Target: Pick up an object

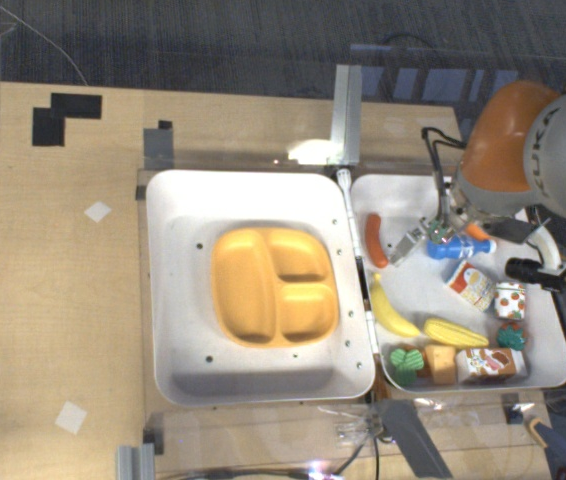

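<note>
At right of frame the two-finger metal gripper (pixel 425 236), I can't tell its state, hovers by the small blue plastic bottle (pixel 450 247); nothing lifted yet

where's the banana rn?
The banana lies in the right bin, along its left wall, below the red sausage and just left of the corn cob, with the broccoli below it.

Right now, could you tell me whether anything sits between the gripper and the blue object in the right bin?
Nothing visible does. The gripper is low in the right bin, right beside the blue object. The red sausage lies apart on the far side, and the carton sits below it.
</note>
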